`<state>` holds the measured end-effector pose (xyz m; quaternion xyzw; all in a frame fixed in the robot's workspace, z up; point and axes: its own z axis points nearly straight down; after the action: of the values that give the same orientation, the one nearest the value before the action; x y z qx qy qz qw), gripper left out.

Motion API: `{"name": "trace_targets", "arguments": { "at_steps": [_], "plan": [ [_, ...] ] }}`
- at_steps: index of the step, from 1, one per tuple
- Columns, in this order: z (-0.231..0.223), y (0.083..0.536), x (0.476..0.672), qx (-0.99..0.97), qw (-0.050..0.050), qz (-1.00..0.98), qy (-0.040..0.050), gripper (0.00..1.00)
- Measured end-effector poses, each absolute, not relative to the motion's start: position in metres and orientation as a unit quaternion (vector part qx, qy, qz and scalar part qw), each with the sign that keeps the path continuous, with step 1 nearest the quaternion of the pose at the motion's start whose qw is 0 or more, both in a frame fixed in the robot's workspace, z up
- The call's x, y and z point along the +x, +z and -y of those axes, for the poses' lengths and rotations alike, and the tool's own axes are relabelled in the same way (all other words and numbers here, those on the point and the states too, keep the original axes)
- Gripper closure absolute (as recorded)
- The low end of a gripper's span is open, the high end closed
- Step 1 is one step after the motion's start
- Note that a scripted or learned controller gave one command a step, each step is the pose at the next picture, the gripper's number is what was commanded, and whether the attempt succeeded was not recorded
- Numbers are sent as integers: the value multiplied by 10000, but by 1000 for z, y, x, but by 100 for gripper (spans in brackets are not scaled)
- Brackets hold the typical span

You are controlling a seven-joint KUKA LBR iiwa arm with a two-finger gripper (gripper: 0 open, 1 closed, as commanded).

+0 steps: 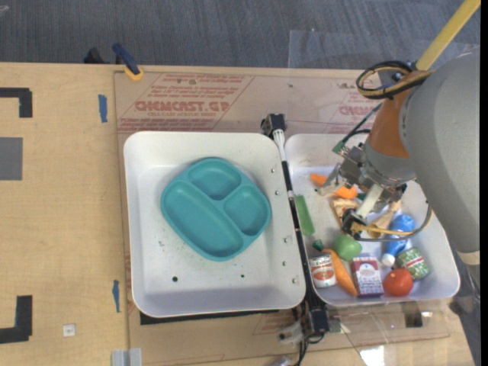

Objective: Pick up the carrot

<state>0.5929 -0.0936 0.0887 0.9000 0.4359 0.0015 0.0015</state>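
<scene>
Your carrot lies in the right bin, near its front wall, a slim orange piece slanting down toward the front. It sits tight among the other things: the small can is just beside it on the side toward the teal plate, the green ball touches its upper end, and the little red-and-white box presses in on its far side, with the tomato beyond that.

Now look up the bin from the carrot: your end effector is down among the clutter, well short of the carrot, over a jumble of orange and yellow bits. How wide it stands, I cannot tell, and I see nothing clearly held.

So here's my read: you need to come toward the front of the bin, past the green ball. Line the grip across the carrot's narrow width, not along it, and drop into the gaps by the can and the box. Go straight down, or you will likely nudge the ball.

The teal plate in the left bin stays out of this.
</scene>
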Motion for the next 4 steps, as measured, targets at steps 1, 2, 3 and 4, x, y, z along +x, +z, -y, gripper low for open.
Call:
{"name": "trace_targets", "arguments": {
  "at_steps": [1,2,3,4],
  "plan": [
    [94,101,594,8989,36,-4382,20,100],
    [93,100,594,8989,29,-4381,10,0],
    [96,88,632,9248,-37,-3805,-49,0],
    [123,89,642,9653,-219,-2594,-189,0]
  ]
}}
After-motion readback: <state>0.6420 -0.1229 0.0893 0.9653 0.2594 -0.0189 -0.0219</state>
